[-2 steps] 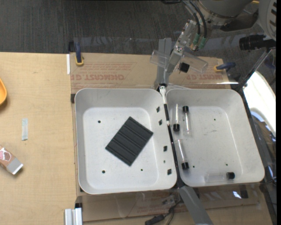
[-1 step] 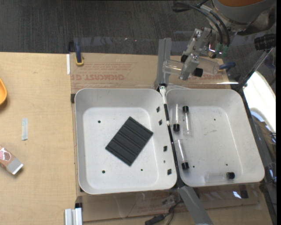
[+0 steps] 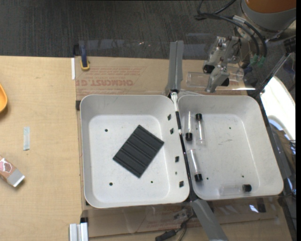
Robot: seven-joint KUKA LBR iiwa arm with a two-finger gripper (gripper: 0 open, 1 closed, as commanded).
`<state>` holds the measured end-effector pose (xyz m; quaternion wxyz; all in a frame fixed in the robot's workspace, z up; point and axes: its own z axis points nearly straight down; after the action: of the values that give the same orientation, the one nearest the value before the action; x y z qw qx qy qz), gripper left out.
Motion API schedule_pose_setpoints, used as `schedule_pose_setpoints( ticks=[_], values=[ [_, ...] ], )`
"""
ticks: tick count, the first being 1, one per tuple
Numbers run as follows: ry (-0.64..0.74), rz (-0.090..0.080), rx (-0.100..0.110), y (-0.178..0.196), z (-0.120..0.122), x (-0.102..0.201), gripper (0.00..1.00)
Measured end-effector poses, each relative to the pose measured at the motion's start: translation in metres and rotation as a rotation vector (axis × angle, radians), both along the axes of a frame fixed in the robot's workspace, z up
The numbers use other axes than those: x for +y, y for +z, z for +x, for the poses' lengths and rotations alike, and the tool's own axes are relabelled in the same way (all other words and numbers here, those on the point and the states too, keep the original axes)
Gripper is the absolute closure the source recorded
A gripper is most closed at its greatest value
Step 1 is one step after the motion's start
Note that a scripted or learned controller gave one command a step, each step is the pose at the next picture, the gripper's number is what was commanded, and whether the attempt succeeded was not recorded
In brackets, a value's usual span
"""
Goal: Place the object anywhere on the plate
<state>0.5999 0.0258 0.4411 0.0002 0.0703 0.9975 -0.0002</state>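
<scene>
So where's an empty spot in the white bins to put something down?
In the left bin, the floor around the dark ridged plate is bare. In the right bin, the middle and right side are free; clear tubes crowd its left edge, another lies by the near wall.

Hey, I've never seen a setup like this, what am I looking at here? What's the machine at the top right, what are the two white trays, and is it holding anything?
You are looking down at a slant from one fixed camera above a workbench. The machine at the top right is a robot arm, grey with an orange band, and at its end sits a two-finger gripper for picking things up. It hangs above the far edge of the right bin, and nothing is visible between its fingers.

The two white trays are shallow bins standing side by side. The left bin holds a dark ribbed rectangular plate, lying flat and turned at an angle. The right bin holds a few clear tubes with black caps, lying near its left side, plus another clear piece near its front edge.

The job is to put an object on the plate; nothing lies on it yet.
</scene>
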Motion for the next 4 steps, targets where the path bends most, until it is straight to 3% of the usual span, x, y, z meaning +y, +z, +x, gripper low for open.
schedule_pose_setpoints(
  ticks=[1, 2, 4],
  values=[
    [0.079, 0.0, -0.002, 0.0, 0.006, -0.024, 1.0],
    [0.244, 0.0, -0.003, 0.0, 0.013, -0.054, 1.0],
    [0.458, 0.0, -0.003, 0.0, 0.009, -0.14, 1.0]
  ],
)
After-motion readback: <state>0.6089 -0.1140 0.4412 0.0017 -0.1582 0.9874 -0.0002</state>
